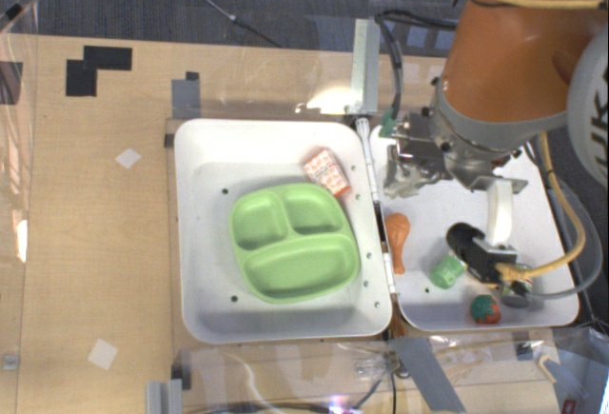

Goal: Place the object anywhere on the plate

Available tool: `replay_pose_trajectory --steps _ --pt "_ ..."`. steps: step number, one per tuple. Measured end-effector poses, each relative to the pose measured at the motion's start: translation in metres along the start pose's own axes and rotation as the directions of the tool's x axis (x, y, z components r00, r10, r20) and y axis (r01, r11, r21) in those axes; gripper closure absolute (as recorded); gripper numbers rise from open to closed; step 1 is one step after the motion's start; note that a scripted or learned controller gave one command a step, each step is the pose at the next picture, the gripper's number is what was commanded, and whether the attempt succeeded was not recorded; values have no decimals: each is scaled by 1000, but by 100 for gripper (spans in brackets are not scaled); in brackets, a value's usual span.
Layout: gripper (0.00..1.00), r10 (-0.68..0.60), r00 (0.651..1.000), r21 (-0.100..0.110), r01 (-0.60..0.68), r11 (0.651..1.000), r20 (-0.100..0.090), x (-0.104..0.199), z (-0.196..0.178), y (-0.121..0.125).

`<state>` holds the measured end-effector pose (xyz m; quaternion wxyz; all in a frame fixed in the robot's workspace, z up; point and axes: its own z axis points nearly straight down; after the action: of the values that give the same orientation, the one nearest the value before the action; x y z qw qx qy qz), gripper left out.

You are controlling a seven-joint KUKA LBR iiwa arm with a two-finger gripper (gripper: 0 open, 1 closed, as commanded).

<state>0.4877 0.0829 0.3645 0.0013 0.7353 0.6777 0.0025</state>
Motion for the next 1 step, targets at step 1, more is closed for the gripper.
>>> replay_pose_trajectory --steps 1 --pt "0 0 1000 1 0 1000 0 0 0 0"
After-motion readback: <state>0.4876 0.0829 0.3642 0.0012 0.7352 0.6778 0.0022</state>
